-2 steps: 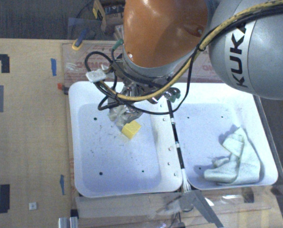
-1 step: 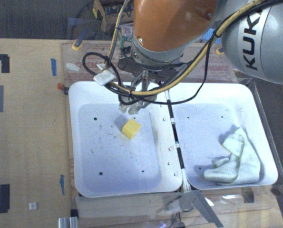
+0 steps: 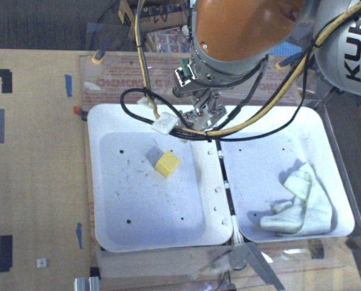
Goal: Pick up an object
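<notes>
The yellow block (image 3: 167,163) lies in the left bin (image 3: 107,223). The gripper (image 3: 202,117) hangs above the bin's top right corner (well apart from the block). A white cloth (image 3: 298,208) lies in the right bin (image 3: 344,217).

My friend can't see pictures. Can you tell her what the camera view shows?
A robot arm's gripper hangs over the back rim between two white bins. A yellow block sits in the left bin, a crumpled white cloth in the right bin.
</notes>
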`<state>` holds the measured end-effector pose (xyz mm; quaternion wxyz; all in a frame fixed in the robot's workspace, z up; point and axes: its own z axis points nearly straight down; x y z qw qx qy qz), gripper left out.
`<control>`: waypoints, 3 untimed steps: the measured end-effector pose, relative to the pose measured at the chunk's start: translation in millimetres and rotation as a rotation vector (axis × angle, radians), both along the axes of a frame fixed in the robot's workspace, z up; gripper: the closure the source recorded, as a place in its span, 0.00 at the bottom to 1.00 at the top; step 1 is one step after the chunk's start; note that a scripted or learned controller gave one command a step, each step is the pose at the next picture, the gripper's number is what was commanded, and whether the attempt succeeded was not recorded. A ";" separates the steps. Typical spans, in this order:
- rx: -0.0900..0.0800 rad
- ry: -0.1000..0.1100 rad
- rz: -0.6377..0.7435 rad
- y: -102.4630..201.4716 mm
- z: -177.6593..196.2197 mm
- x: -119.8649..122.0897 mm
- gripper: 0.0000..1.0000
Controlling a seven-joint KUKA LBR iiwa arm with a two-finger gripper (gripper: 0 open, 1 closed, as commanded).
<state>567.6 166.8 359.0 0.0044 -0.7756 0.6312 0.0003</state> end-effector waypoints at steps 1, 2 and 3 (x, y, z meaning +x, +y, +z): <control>-0.004 0.004 0.426 -32.9 24.2 -51.2 1.00; -0.003 0.003 0.471 -16.1 -51.0 -31.0 1.00; -0.003 -0.001 0.794 -62.7 42.9 -69.2 1.00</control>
